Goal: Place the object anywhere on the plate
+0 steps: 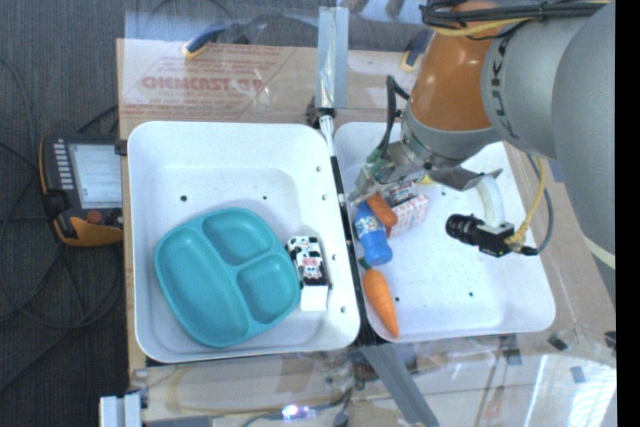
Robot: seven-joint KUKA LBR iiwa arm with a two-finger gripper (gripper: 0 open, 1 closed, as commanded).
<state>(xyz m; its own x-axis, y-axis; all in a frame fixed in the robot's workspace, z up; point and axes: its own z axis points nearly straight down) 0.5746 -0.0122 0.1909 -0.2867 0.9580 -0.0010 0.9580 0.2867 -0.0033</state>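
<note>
Here the arm bends low over the right bin.

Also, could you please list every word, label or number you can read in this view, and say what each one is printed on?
Red lettering on the brown board behind the left bin: too blurred to read with certainty.
Letters on the arm, near the orange band: cut off and unclear.
Screen of the handheld pendant: too small to read.
Small carton in the right bin: print unreadable.
</note>
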